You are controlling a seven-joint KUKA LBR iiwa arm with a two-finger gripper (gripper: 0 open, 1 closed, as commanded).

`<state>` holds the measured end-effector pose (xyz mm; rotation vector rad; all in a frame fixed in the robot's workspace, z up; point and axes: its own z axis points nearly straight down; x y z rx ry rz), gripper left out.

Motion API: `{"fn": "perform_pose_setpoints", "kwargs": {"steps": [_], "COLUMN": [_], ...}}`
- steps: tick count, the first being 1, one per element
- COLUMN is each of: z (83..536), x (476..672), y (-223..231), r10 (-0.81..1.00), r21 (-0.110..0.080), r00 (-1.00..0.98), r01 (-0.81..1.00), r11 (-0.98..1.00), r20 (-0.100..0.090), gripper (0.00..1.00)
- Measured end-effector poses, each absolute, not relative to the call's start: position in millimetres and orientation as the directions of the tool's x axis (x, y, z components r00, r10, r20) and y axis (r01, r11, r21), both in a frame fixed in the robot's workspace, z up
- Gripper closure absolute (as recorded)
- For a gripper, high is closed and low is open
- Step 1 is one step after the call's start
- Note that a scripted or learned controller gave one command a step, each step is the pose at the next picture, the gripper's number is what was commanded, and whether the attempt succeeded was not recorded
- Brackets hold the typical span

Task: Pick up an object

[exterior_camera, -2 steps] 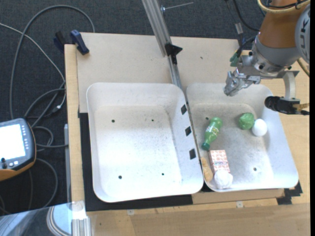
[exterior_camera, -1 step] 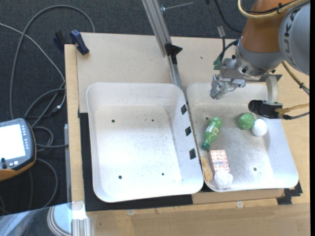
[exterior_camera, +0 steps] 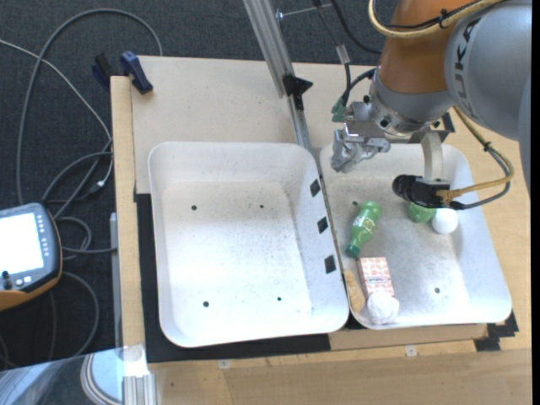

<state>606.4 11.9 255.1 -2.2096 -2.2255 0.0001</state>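
Note:
My gripper point(exterior_camera: 347, 156) hangs over the back left part of the right bin point(exterior_camera: 477, 260), above the bin floor, with nothing visibly between its fingers. A green bottle point(exterior_camera: 363, 226) lies in front of it in that bin, tilted toward the divider. A pink and white box point(exterior_camera: 375, 275) lies nearer the front, with a white crumpled object point(exterior_camera: 382, 308) at its front end. A white ball point(exterior_camera: 445, 220) and a green object point(exterior_camera: 420, 211) rest toward the bin's right side, the green one partly hidden by the robot's bracket.
The left bin point(exterior_camera: 228, 243) sits beside the right one, sharing a divider with black marks point(exterior_camera: 321, 224). A metal pole point(exterior_camera: 270, 45) slants up from the back of the bench. A blue clamp point(exterior_camera: 135, 70) sits at the bench's back left corner.

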Motion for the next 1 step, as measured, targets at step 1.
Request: {"fn": "perform_pose_setpoints", "kwargs": {"steps": [1], "z": [253.8], "x": [607.2], "y": [69.8], "r10": [1.000], "r21": [0.000], "r00": [-0.008], "r01": [1.000], "r11": [0.008], "r20": [0.003], "gripper": [1.00]}}
